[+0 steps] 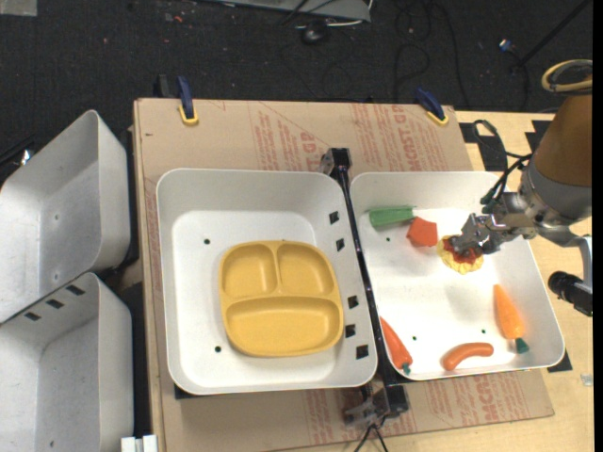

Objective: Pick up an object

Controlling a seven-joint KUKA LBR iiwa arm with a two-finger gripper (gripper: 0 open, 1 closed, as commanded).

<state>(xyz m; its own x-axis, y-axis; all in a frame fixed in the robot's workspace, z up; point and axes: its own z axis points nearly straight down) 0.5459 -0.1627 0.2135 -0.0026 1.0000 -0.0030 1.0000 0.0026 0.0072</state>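
Observation:
My gripper (466, 245) hangs low over the right bin (433, 295), directly above a small yellow and red toy (464, 260) that lies under its tip. An orange-red block (422, 233) lies just to the left of it, and a green piece (390, 217) beyond that. An orange carrot (509, 314) lies at the right of the bin, a red-orange sausage (467, 355) near the front edge, and another carrot (396, 344) by the bin's left wall.
The left bin (188, 281) holds a yellow divided plate (281, 298). A black divider (353, 262) runs between the two bins. Spare white bins (57, 271) are stacked off the bench at the left.

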